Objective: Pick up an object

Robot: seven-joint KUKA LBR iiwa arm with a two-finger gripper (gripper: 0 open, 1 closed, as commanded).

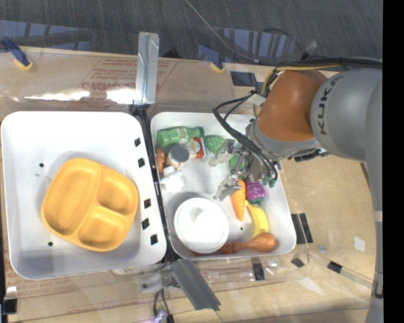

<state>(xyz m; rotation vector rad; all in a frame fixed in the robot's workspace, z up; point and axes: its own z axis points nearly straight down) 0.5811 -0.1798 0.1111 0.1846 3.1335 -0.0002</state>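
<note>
Your gripper: low in the right bin, fingers apart, empty | carrot: just beside its tips, nearer you | left bin: yellow divided plate.

The pincer hangs low in the right bin, over its middle. Just beneath its tips lies a carrot, with a purple toy to the right and a banana below that. A white bowl sits down-left of it; a green bottle lies up-left. Far left, a yellow tray fills the other bin.
</note>
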